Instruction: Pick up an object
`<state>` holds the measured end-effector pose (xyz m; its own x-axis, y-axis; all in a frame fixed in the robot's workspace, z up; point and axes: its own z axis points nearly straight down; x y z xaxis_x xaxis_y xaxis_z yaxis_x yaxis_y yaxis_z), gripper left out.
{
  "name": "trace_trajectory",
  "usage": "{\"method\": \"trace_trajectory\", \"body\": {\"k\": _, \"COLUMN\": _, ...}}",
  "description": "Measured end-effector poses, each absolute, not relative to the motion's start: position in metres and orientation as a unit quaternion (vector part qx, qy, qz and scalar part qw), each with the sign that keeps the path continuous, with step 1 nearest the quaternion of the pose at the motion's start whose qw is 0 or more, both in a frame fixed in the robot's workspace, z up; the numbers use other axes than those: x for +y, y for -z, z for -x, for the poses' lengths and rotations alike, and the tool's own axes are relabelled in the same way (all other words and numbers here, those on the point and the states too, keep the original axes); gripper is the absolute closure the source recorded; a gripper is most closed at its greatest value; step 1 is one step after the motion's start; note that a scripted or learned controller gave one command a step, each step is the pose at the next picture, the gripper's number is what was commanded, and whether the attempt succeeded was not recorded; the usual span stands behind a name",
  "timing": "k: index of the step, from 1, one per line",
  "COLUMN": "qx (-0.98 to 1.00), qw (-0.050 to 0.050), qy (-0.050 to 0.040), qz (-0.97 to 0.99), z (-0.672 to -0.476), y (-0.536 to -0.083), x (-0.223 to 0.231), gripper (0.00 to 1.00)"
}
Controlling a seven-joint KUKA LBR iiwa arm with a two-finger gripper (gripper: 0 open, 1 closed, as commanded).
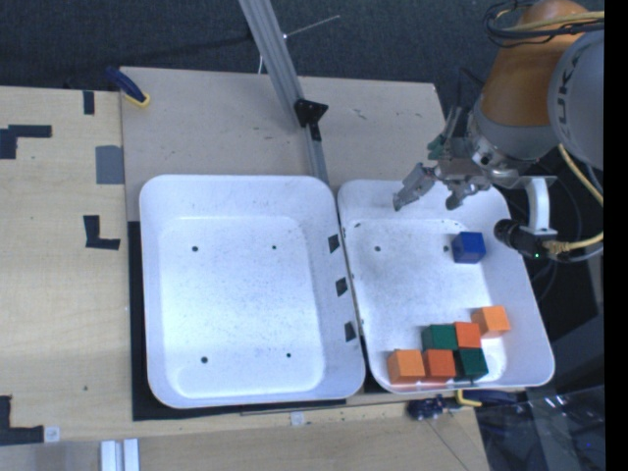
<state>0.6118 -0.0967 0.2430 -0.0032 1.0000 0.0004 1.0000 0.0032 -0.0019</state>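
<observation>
My gripper [430,200] hangs above the far edge of the right bin [392,263], fingers spread open with nothing between them. A blue cube [468,247] lies in that bin, a little to the right of and nearer than the fingertips. Along the bin's near edge sits a cluster of blocks: an orange one [405,364] at the left, another orange one [440,363], a green one [441,338], a dark green one [473,362], an orange one [468,336] and an orange one [492,319] at the right.
The left bin [235,292] stands beside the right one, their rims touching. A grey metal bar [280,62] slants down from the top to the bins' far junction. Black tape marks lie on the bench at the left.
</observation>
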Motion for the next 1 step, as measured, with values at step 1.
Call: {"method": "trace_trajectory", "body": {"k": 1, "qx": -0.708, "qw": 0.001, "qy": -0.0004, "qz": 0.706, "z": -0.6118, "y": -0.243, "x": -0.0969, "gripper": 0.0}}
